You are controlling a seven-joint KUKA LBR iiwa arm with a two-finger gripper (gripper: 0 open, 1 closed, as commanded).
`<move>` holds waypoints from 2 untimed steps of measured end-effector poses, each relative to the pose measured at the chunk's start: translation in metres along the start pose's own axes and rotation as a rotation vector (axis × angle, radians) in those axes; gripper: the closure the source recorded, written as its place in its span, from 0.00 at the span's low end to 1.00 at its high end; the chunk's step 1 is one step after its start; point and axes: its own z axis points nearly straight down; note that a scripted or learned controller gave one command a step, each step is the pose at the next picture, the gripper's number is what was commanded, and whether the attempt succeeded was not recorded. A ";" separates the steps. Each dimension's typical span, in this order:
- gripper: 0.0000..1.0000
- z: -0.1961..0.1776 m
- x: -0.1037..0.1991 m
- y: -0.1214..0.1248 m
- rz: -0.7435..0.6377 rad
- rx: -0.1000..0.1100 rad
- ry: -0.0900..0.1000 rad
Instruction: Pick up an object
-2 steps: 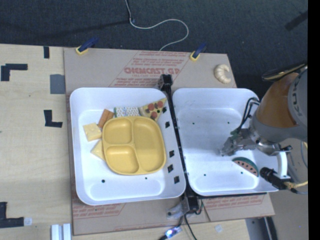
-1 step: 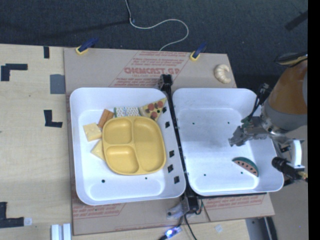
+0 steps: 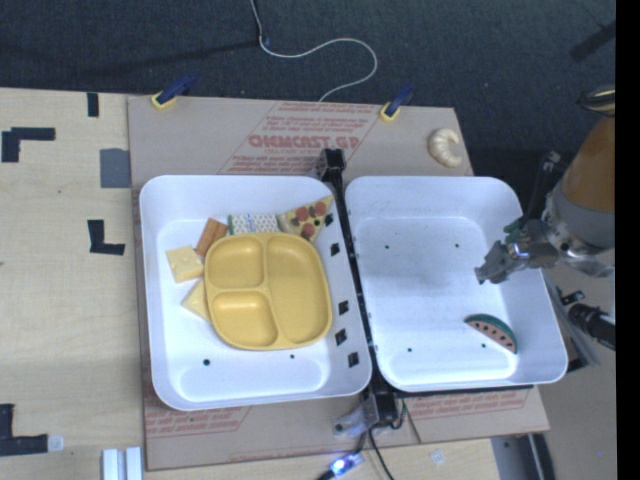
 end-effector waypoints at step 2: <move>1.00 -0.024 0.045 0.033 -0.006 0.001 0.002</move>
